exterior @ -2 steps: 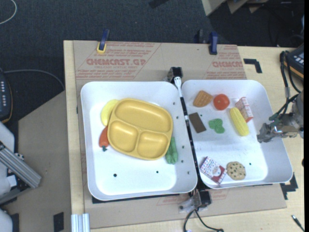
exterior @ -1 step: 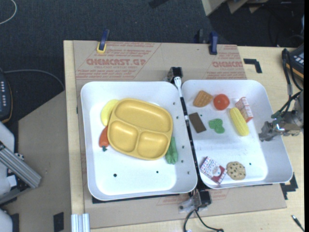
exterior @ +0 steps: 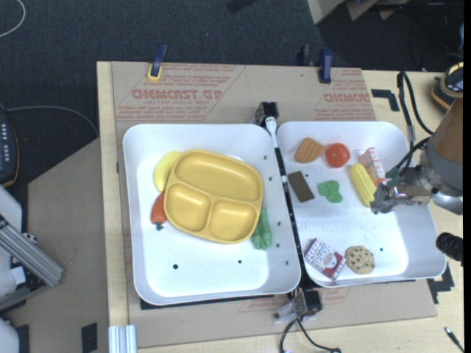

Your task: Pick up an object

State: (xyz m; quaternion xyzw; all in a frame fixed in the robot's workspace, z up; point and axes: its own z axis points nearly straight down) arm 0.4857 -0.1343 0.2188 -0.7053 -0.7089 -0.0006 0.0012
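The arm enters from the right edge, its grey wrist bent low over the right bin (exterior: pixel 412 259). The gripper (exterior: pixel 381 201) hangs at the bin's right side, pointing left and slightly down, its tip just beside the lower end of the corn cob (exterior: pixel 362 184). Whether its jaws are apart or closed I cannot tell; nothing is seen between them.

In the right bin lie the things to pick from: a waffle (exterior: pixel 309 151) and a tomato (exterior: pixel 337 155) near the far wall, a pink wrapped packet (exterior: pixel 369 160) just beside the corn cob, a brown bar (exterior: pixel 300 186) near the left wall, a green leafy piece (exterior: pixel 330 191) in the middle, and a red-and-white packet (exterior: pixel 321 257) next to a cookie (exterior: pixel 359 259) at the near wall.

The left bin (exterior: pixel 199 278) bears a yellow divided tray (exterior: pixel 212 195), tilted, which covers part of a banana (exterior: pixel 163 169), a carrot (exterior: pixel 158 212) and a green vegetable (exterior: pixel 262 230).
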